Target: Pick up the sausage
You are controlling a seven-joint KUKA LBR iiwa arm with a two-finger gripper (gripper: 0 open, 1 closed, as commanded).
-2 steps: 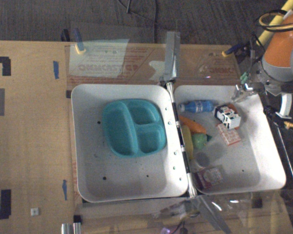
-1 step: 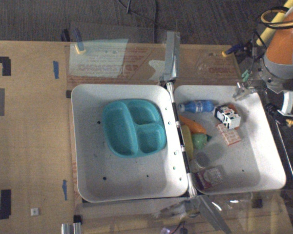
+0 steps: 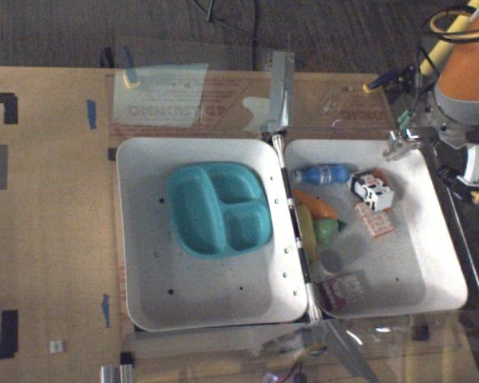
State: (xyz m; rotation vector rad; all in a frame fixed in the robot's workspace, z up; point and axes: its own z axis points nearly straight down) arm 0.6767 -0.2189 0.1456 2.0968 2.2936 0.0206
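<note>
My arm (image 3: 463,78) comes in at the upper right of the frame, its orange band above the far right corner of the right bin (image 3: 431,278). My gripper (image 3: 401,140) hangs over that bin's upper right rim. It is small and blurred there, so I cannot tell how far open it is, and I see nothing in its grasp.

Nearest to it, in the upper middle of the right bin, is a small white box (image 3: 371,190) with dark and red markings. A flat pink patterned packet (image 3: 375,220) lies just below it, touching or nearly so. Further left, a blue bottle (image 3: 323,174) lies on its side near the bin's upper left wall.

Below the bottle an orange-red elongated piece slants down to the right; I take it for the sausage (image 3: 315,204). It lies in the left part of the right bin, well apart from my gripper. A green piece (image 3: 326,230) sits just under it, and a yellow piece (image 3: 305,228) runs along the bin's left wall. A second packet (image 3: 343,287) lies near the lower left corner.

In the left bin (image 3: 144,294), a teal divided plate (image 3: 219,207) rests in the upper middle.
</note>
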